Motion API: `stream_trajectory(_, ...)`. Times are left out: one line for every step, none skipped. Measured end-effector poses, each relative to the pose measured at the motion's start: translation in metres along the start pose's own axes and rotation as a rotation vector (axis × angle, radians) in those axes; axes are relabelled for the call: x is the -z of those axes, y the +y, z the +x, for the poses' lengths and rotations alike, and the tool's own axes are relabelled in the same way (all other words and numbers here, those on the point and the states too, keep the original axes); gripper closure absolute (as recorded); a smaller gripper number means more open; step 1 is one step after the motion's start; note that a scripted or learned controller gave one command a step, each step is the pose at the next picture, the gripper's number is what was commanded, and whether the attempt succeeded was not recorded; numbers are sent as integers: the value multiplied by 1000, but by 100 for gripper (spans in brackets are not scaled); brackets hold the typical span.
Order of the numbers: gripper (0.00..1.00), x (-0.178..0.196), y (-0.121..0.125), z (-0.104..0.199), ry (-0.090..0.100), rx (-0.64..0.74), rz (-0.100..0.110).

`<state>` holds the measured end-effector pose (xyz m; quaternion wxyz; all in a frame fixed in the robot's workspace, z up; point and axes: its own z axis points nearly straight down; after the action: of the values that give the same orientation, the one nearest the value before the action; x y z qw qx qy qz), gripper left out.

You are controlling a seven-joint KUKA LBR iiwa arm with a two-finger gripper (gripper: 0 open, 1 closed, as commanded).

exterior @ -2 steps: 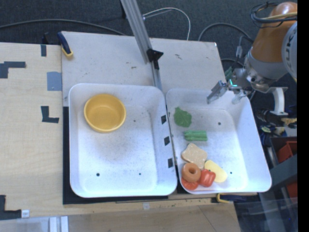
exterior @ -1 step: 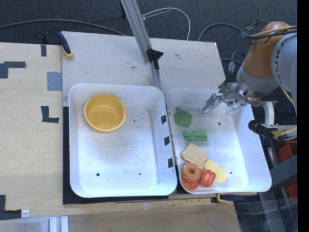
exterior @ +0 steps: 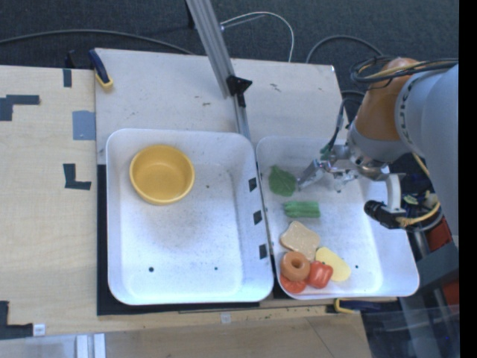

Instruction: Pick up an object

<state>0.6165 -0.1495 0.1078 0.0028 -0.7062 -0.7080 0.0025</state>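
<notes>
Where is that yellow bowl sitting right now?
The yellow bowl sits in the upper left part of the left bin, far from the toy food piled in the right bin.

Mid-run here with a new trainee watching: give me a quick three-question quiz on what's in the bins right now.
1. True or false: the yellow bowl sits in the left bin.
2. Which item lies nearest the gripper? A) green leaf piece B) orange ring C) red pepper
3. Fill in: the toast slice lies in the ____ bin.

Key: 1 true; 2 A; 3 right.
</notes>
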Motion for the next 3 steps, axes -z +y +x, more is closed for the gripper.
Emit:
stream_trajectory(0,-20,0,1,-1,-1,-4)
stream_trajectory(100,-10,0,1,-1,0,-4)
stream_trajectory(100,35,0,-5,-1,-2,-10)
